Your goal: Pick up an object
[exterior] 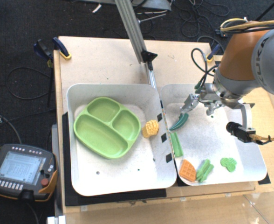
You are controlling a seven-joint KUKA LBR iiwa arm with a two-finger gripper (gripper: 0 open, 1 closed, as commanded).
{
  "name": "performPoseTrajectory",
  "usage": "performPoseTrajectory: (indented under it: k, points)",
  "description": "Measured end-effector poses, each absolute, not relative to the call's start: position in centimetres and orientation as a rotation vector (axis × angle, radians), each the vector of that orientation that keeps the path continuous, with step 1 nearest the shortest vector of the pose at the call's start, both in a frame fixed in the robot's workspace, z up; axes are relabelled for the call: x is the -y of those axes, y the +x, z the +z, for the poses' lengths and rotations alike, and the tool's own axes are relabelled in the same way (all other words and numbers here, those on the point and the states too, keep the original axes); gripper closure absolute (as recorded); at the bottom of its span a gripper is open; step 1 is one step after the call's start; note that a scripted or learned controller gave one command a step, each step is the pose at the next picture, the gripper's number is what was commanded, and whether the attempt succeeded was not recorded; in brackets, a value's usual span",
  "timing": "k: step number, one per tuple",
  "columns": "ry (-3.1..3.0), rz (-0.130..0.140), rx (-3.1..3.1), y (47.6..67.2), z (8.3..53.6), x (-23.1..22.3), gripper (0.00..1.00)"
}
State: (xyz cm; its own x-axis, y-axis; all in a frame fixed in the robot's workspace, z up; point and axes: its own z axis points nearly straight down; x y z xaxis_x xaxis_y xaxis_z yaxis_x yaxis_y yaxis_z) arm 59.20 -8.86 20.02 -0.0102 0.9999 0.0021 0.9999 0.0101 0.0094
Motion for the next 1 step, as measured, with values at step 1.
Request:
performPoseTrajectory:
  k: [1]
  points:
    - [2.225,-0.002,-2.217,59.39,9.21,14.03,0.0]
